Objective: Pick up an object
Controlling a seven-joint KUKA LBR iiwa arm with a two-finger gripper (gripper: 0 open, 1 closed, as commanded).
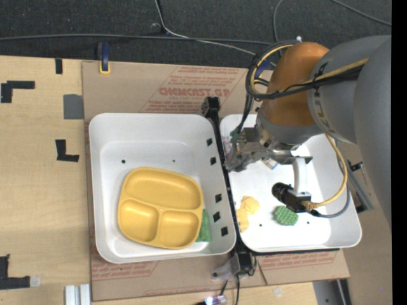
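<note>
Gripper (245,154) is hanging low over the upper left part of the right bin (340,237), close against the divider wall, and its fingertips are lost in dark clutter under the wrist, so I cannot tell how they are standing or whether anything is sitting between them.

Largest of the candidates, the yellow divided tray (160,206) is lying flat in the left bin (102,170), filling much of its floor. It is looking like stiff, light, smooth plastic; its raised outer rim or a partition ridge would be the place to pinch, though a flat-lying tray may be slipping free.

Beside its right edge a green piece (205,227) is wedged against the bin wall, awkward to reach.

In the right bin, a small green knobbly object (285,216) is resting near the front, probably soft and light, and squeezing across its middle seems fair. Nearer the divider a small pale yellow lump (247,206) is sitting, apparently light and easy to pinch across its width.
</note>
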